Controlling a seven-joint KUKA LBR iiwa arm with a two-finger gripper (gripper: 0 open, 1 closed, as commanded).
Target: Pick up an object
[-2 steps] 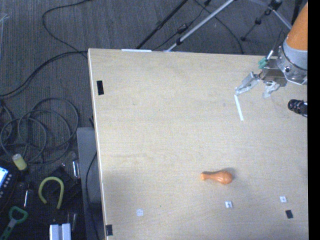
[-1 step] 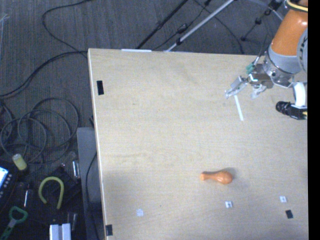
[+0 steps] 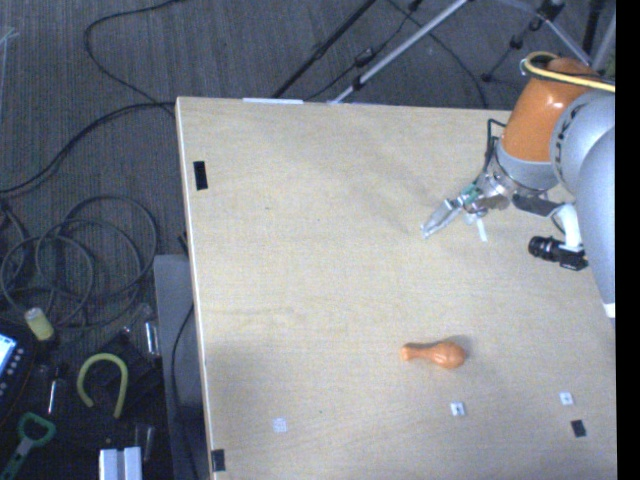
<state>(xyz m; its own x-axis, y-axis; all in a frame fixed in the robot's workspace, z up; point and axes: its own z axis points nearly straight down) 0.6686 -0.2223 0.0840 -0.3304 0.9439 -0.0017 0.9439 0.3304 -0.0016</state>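
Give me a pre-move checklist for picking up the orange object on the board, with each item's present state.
1. Target located: the orange object lies on the wooden board, toward the near edge: ok.
2. Target free of neighbours: nothing touches it; the small markers lie apart from it: ok.
3. Tool over target: the tool is farther back on the board, well apart from the object: not ok.
4. Tool free of load: nothing visible between its fingers: ok.
5. Finger opening: too small to judge: cannot tell.
6. Path to target: bare board between them: ok.
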